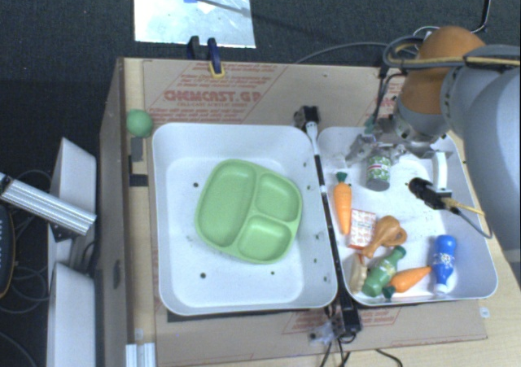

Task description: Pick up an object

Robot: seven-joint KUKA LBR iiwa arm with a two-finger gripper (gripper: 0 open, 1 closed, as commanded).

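Gripper is positioned right above the small can, which stands upright in the right bin. Finger state can't be determined; no grasp confirmed.

- The grey KUKA arm reaches in from the right edge of the camera view, its bulky link filling the upper right corner.
- An orange band sits above the wrist.
- The metal two-finger gripper points down and to the left, low over the right side.
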